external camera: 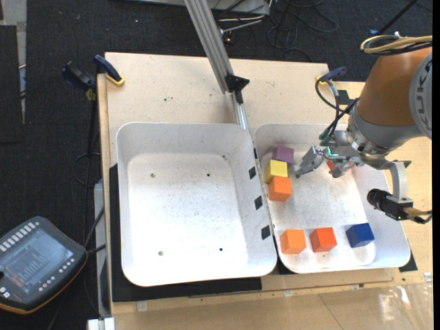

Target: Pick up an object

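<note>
The right bin (385, 256) holds several small blocks. A purple block (284, 155), a yellow block (278, 168) and an orange block (279, 188) sit in a tight cluster near its left wall. Along the front edge lie an orange block (293, 240), a red-orange block (323, 238) and a blue block (359, 234). My gripper (320, 161) hangs over the back middle of this bin, just right of the purple and yellow blocks. Its fingers stand apart with nothing between them.
The left bin (137, 143) lies beside the right one, with a slanted metal rod (210, 36) reaching over their shared back corner. Clamps (103, 71) sit at the bench's back corners. A teach pendant (34, 260) rests off the bench at front left.
</note>
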You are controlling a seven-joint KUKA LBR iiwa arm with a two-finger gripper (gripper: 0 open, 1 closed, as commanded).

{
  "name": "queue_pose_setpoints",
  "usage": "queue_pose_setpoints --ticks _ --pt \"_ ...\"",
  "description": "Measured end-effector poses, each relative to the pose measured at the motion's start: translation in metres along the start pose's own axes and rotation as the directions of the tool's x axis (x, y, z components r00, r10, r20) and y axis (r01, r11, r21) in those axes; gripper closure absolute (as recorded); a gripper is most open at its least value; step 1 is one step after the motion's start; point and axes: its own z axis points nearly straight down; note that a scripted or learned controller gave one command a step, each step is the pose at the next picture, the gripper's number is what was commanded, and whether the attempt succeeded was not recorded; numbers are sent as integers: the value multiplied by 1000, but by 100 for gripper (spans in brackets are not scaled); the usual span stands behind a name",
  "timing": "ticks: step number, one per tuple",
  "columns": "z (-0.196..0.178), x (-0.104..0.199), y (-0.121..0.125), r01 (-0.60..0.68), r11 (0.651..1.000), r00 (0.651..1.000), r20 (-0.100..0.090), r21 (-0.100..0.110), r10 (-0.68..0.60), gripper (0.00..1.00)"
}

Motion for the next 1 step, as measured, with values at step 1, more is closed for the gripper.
queue_pose_setpoints --ticks 1 --pt "-2 0 0 -2 1000 1000 1 -4 2 0"
